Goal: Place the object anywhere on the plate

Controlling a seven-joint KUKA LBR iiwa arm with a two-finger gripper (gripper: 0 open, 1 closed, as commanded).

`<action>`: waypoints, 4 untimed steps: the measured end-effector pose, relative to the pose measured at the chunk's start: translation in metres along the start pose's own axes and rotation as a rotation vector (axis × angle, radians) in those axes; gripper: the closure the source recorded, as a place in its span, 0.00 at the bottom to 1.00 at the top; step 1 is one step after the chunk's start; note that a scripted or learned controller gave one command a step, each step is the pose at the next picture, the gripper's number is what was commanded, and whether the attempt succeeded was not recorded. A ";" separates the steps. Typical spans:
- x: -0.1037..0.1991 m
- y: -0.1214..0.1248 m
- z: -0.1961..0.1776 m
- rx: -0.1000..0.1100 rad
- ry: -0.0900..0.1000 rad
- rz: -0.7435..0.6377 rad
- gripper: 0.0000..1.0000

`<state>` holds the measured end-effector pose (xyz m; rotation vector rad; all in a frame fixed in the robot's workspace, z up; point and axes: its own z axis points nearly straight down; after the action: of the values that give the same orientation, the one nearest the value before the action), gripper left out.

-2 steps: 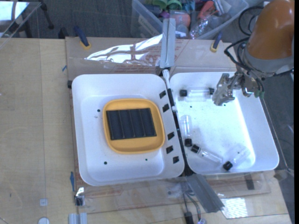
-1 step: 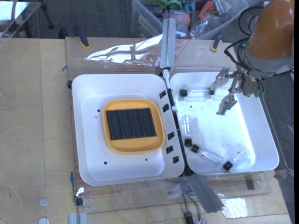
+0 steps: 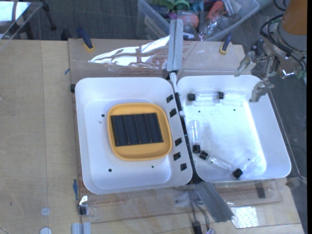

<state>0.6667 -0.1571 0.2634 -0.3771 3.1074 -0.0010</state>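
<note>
The surface (image 3: 29, 130) carries two bins. In the right bin (image 3: 273, 130) lie clear tubes (image 3: 222, 164) with black caps, well apart from the yellow plate (image 3: 139, 152) in the left bin (image 3: 87, 130). Farther back, the pincer (image 3: 258, 77) hangs open above the right bin's far corner, holding nothing.

A single fixed camera looks down at a slant from above the bench — both white bins (image 3: 83, 145) fill mid-frame, fairly near — with the arm (image 3: 292, 13) entering at upper right.
</note>
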 end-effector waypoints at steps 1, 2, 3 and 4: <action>0.014 -0.065 -0.051 0.000 0.000 -0.204 0.00; 0.013 -0.066 -0.063 0.002 -0.011 -0.199 1.00; 0.026 -0.058 0.032 -0.005 0.005 -0.515 1.00; 0.013 -0.062 0.010 -0.002 0.000 -0.692 1.00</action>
<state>0.6689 -0.2204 0.2529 -1.4086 2.7971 -0.0036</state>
